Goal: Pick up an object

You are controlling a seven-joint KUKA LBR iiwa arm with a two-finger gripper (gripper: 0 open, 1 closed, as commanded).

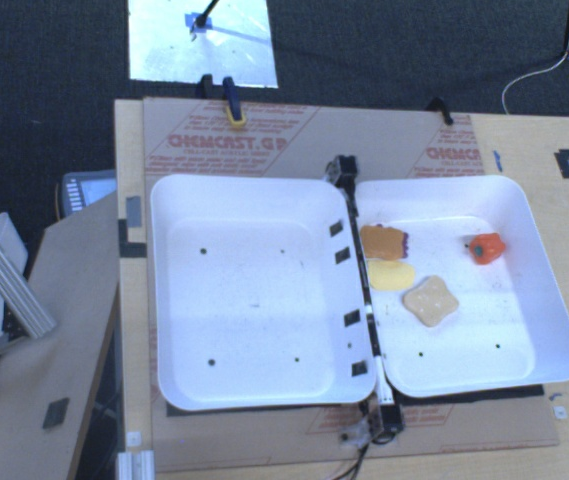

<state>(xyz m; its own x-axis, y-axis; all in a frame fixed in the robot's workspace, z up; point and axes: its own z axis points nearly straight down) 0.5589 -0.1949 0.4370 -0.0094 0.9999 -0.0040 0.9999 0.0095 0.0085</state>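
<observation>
From my screen, everything worth picking lay in the right bin [524, 203], toward its left and far side. An orange-brown block [381, 242] sat just beside the wall shared with the left bin [254, 288], its long axis running left to right and a purple edge on its right end. Just nearer to the camera, touching it or nearly so, lay a flat yellow piece [392, 275], also stretched left to right. A tan pad [430, 301] rested just beside the yellow piece's near right side; it was roughly square, turned so its corners pointed diamond-wise, with no clear long axis. Well apart, to the right, a small red-orange fruit [486, 248] lay with its green end facing left. Both bins sat on a printed cardboard sheet [294, 133].
</observation>
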